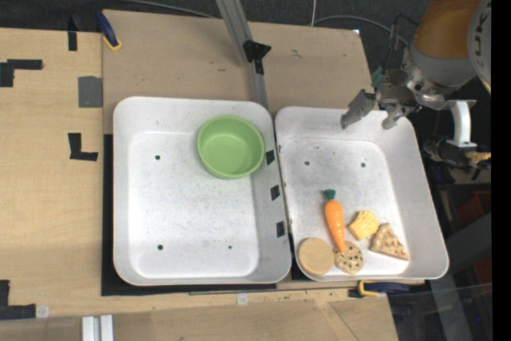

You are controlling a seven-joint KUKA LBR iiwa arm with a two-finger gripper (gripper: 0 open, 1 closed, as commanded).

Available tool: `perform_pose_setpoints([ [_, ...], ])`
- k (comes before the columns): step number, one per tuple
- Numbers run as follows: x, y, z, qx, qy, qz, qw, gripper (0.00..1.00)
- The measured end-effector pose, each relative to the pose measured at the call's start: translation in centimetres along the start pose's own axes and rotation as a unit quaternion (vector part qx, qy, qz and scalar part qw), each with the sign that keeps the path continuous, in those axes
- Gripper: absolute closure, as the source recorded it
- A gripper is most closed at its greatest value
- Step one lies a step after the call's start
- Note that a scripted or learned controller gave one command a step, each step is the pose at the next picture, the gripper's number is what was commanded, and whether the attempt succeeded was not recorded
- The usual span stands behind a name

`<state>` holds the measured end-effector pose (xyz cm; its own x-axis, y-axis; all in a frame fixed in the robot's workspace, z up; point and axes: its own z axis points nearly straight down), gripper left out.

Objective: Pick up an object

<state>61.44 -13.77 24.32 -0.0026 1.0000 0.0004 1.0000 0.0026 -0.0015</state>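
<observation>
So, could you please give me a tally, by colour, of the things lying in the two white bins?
Green: 1, the bowl
Orange: 1, the carrot
Yellow: 1, the corn piece
Tan or brown: 3, the round disc, the cookie and the pizza slice
Total: 6

- The light is even and quite bright, coming from above.
- Both white bins (192,267) look clean white, without strong glare.
- The green bowl (231,146) throws only a soft, thin shadow.
- The dark floor at the top stays dim.
- The picture is a little soft and grainy.
</observation>
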Motion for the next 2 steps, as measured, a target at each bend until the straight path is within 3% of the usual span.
perform_pose_setpoints([
  [1,0.0,0.0,0.0,0.0,0.0,0.0,1.0,0.0],
  [2,-0.5,0.6,5.9,0.003,0.0,0.001,1.0,0.0],
])
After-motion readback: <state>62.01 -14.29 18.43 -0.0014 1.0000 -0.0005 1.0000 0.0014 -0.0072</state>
